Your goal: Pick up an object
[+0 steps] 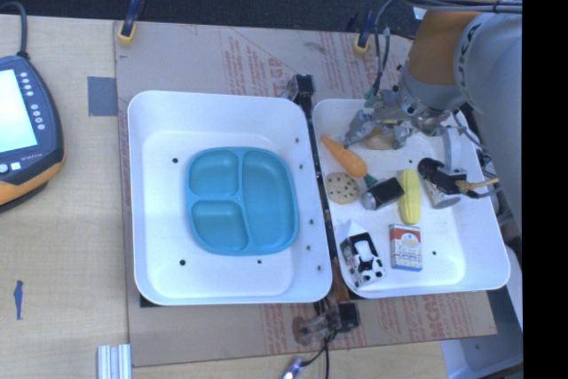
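Arm comes in from the right, gripper [380, 130] low at the back of the right bin [484, 266], over something tan; I cannot tell its state. Pickable clutter sits there: carrot [344, 155], corn cob [409, 195], small red box [406, 246]. Left bin [146, 191] has a blue divided plate [241, 200].

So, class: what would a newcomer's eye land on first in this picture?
Probably the blue divided plate, alone in the left bin. Next, the grey and orange arm reaching down into the far end of the right bin, where a carrot, a corn cob and a small red carton lie scattered.
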`<state>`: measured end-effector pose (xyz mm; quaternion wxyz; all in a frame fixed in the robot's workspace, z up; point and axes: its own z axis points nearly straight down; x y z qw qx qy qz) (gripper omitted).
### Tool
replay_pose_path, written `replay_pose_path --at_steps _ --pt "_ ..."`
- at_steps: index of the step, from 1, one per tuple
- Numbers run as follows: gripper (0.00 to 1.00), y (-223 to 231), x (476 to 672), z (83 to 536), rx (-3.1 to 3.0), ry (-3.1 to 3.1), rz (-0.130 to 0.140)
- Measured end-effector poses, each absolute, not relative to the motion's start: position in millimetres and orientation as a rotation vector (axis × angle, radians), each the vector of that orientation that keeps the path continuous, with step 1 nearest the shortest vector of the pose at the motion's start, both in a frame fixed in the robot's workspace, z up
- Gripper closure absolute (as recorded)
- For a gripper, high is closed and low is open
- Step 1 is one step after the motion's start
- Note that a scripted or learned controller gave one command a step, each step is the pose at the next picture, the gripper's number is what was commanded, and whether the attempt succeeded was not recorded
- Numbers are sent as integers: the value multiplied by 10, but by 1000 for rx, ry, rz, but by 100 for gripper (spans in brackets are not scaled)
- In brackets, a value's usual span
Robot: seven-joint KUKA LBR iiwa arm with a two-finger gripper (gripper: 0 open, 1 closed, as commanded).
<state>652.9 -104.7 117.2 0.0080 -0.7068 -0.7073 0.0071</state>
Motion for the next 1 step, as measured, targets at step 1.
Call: replay_pose_path --at_steps 1 --pt "0 -251 6569 1932 -2214 -2226 0"
